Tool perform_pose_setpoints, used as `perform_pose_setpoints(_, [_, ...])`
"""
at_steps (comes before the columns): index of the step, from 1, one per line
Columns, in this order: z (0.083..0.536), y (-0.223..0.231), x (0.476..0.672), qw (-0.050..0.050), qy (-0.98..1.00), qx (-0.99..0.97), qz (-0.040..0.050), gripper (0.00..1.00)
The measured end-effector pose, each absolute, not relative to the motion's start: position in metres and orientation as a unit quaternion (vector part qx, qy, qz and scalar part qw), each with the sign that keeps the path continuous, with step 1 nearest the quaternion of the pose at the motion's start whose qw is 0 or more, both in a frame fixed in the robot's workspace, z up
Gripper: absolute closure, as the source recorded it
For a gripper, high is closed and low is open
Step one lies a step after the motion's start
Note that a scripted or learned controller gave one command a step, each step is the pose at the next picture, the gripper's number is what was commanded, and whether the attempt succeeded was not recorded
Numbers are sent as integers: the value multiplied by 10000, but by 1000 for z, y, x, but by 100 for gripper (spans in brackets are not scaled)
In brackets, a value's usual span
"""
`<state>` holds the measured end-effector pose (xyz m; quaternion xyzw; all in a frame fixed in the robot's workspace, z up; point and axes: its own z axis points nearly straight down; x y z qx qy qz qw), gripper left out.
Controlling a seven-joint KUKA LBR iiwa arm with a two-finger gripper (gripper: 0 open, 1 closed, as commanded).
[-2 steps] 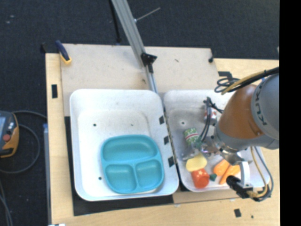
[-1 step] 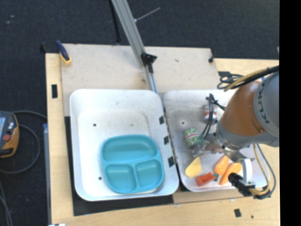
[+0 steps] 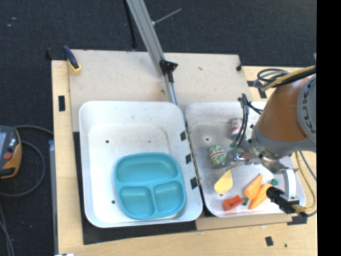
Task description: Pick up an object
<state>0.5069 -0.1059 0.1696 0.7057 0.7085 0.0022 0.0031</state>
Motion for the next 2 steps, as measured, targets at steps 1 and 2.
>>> perform_pose_setpoints(1, [216,-114,512,35,7081,7061,19,100])
perform_pose_setpoints(2, [238,-115,514,23,7085,7057,13,100])
